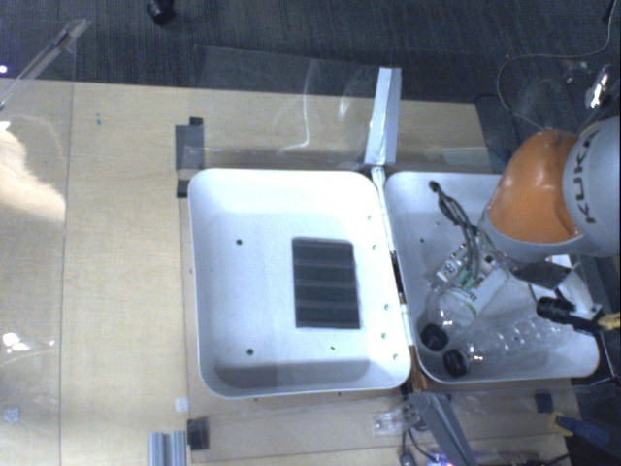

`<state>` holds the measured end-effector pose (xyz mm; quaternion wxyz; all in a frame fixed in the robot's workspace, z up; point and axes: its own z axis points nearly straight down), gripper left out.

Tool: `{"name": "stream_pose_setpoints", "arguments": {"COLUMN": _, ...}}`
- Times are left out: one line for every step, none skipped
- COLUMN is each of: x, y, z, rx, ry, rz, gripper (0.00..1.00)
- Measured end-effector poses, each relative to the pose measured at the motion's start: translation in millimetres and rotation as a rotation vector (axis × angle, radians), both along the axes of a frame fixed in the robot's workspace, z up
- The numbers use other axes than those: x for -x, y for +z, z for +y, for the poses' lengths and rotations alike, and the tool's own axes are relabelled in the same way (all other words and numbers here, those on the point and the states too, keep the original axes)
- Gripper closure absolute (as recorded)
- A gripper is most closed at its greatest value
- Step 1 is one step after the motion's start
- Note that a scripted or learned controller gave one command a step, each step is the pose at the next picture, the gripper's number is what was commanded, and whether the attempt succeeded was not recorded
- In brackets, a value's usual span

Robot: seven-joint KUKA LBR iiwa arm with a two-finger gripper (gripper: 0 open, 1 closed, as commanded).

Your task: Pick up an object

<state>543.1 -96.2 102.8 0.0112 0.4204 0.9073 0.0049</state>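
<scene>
White plastic dominates the bench: two shallow bins sit side by side on a pale wooden top (107,289), their inner rims touching along a narrow seam. The left bin (233,260) holds a single dark ribbed rectangular pad (326,282), lying flat near the bin's centre, slightly toward its right rim.

The grey arm with its orange band (529,194) reaches in from the right and hangs over the right bin (412,212), covering much of that bin's upper right corner. Below the wrist the gripper (466,270) points down toward the bin's middle, amid thin black cables; whether it is spread or closed cannot be told, since the wrist and wiring mask it.

Just beneath the gripper lies a clear plastic bottle (464,297), tilted on its side with its neck toward the bin's lower left corner (contact between the two cannot be judged from this angle). Two small black caps sit near the bin's lower edge: one (431,337) close to the left rim, another (454,362) just beside it, nearer the lower rim. More clear plastic pieces (519,338) glint along the lower right part of the bin floor, their outlines hard to separate.

A transparent panel (383,129) stands upright behind the seam between the bins.
</scene>
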Motion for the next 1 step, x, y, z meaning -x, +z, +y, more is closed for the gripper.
{"name": "stream_pose_setpoints", "arguments": {"x": 0.1, "y": -0.1, "z": 0.0, "rx": 0.000, "ry": 0.000, "rz": 0.000, "gripper": 0.00}}
